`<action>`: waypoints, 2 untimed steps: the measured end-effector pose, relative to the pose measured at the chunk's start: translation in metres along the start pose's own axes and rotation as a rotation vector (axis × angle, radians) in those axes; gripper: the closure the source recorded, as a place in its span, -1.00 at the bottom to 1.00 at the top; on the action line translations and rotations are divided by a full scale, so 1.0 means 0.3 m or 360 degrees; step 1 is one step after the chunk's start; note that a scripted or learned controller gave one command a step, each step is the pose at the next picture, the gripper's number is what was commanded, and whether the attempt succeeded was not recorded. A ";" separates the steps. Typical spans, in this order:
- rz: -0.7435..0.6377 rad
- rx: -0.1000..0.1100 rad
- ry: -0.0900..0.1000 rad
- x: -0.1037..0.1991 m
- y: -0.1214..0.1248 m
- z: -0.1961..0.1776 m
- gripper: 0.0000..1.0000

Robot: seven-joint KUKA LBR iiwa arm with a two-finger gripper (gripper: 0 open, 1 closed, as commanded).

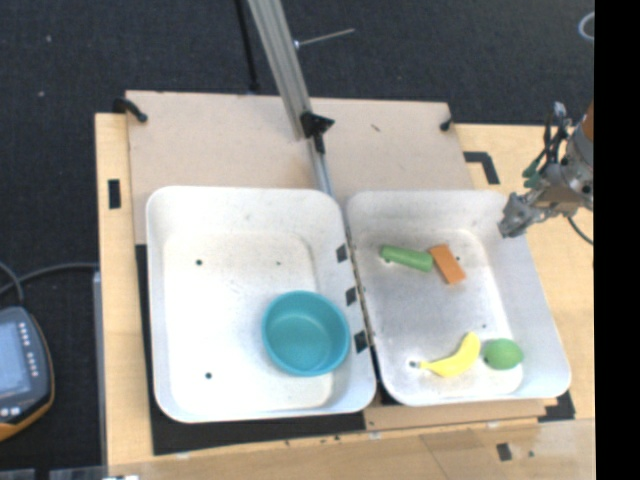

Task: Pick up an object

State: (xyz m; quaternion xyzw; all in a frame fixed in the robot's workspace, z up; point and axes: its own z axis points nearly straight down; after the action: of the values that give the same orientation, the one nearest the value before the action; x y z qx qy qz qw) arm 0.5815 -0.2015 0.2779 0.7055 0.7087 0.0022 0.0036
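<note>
Camera view has the end effector [512,218] hanging over the top right corner of the right bin [520,268], and honestly I can't tell its state from here. Nothing looks caught in it. Down and to its left in that bin sit a green cylinder [405,258] touching an orange block [447,265]. Further below it, a yellow banana [452,358] lies right beside a green ball [502,354]. Way off left, a blue bowl [305,333] sits in the left bin [200,238].

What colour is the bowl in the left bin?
Blue-teal; the bowl shows plainly in the camera view, in the left bin.
</note>
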 end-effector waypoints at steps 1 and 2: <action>-0.0001 0.0011 0.0002 0.177 -0.012 0.042 1.00; -0.0005 0.0009 0.0005 0.369 -0.034 0.022 1.00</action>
State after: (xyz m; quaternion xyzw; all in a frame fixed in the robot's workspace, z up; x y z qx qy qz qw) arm 0.5709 -0.0907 0.2711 0.7045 0.7097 0.0013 0.0004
